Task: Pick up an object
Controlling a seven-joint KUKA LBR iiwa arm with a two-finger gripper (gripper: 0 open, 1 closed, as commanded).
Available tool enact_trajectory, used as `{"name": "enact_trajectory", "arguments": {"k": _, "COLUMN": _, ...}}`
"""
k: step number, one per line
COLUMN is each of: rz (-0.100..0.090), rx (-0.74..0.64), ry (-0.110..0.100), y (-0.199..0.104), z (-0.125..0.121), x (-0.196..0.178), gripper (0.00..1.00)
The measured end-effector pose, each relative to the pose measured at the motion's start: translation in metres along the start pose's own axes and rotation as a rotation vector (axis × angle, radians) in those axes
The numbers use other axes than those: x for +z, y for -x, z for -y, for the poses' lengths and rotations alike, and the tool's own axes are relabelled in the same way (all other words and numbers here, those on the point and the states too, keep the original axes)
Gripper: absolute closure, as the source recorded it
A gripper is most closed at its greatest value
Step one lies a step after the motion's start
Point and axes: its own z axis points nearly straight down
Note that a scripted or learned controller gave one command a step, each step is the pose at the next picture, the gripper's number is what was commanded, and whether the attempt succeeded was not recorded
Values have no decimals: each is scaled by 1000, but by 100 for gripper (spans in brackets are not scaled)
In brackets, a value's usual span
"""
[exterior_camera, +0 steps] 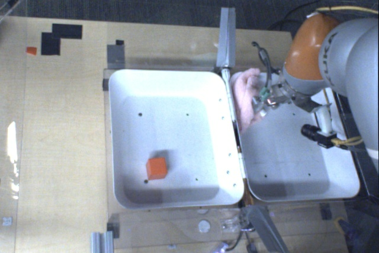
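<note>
A pink soft cloth-like object (244, 96) lies in the right bin (302, 181), bunched against its far left corner by the divider. My gripper (265, 98) is down at the cloth's right edge, touching or very close to it. An orange block (157, 168) sits in the left bin (127, 127), toward the near side, far from the gripper.
A grey metal post (226, 38) stands at the back between the two bins. The arm's grey body and orange band (308, 53) cover the right bin's far right part. Black markers (58, 37) and a small orange square (31, 51) lie on the bench at the left.
</note>
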Motion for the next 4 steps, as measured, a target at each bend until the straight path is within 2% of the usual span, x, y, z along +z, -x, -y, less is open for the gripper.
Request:
{"name": "enact_trajectory", "arguments": {"k": 1, "rz": -1, "rx": -166, "ry": 0, "y": 13, "z": -8, "x": 1, "gripper": 0}}
{"name": "enact_trajectory", "arguments": {"k": 3, "rz": -1, "rx": -166, "ry": 0, "y": 13, "z": -8, "x": 1, "gripper": 0}}
{"name": "enact_trajectory", "arguments": {"k": 4, "rz": -4, "rx": 89, "ry": -3, "y": 14, "z": 1, "x": 1, "gripper": 0}}
